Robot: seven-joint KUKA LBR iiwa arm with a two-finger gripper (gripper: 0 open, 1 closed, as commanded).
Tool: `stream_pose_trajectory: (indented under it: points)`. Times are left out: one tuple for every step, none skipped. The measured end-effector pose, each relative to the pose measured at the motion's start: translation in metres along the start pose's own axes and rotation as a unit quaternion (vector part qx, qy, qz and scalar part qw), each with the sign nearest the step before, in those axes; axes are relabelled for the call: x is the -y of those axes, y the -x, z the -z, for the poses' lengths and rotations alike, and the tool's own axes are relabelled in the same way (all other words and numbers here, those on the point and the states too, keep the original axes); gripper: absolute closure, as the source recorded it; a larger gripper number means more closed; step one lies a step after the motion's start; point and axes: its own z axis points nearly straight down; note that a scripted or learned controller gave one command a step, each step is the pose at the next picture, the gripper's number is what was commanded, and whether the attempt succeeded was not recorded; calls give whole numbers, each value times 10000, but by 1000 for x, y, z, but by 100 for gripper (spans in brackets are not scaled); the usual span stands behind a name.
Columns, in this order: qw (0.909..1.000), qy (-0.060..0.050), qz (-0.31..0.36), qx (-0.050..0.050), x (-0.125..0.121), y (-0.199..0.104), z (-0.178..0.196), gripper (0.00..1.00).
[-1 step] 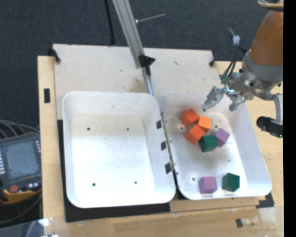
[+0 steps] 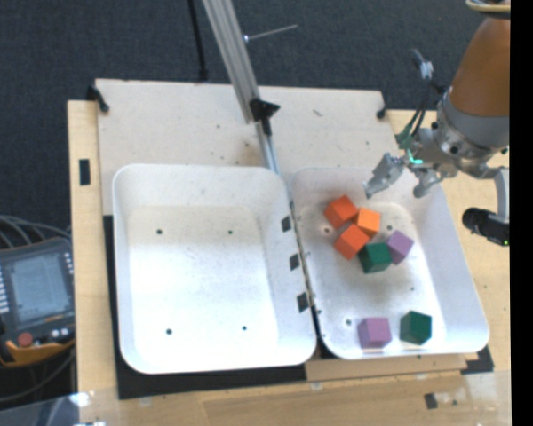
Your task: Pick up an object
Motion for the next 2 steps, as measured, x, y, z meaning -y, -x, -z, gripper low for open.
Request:
stream_pose_trajectory:
  points:
    - [10000,-29,-14,8,-8,7,-52,0]
    - [10000,-28,-18,6,-3,12,-95,0]
